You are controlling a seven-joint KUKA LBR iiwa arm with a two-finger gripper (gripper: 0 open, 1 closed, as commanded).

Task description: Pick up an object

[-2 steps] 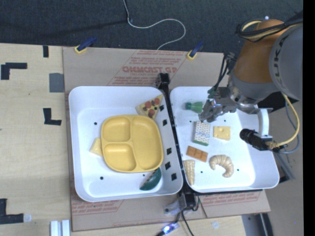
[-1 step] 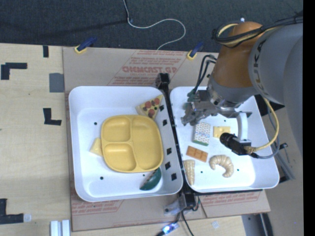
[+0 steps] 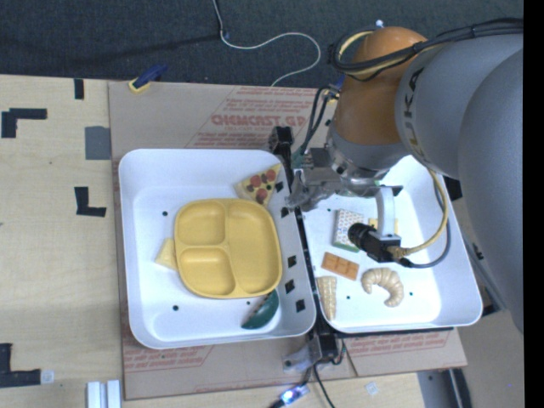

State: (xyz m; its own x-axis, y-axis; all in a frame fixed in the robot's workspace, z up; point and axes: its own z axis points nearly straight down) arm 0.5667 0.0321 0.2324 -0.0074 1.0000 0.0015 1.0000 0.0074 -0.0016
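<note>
The main risk is the gripper (image 3: 299,195) striking the ridge where the two shallow white bins (image 3: 136,228) meet, since it hangs right over that divider; a descent there would catch plastic rather than an object. How far the gripper is open cannot be told, nor whether it holds anything. Nearest is the small pizza-slice toy (image 3: 259,184), just left of it in the left bin. The tan croissant toy (image 3: 385,284) lies nearer and to the right.
</note>
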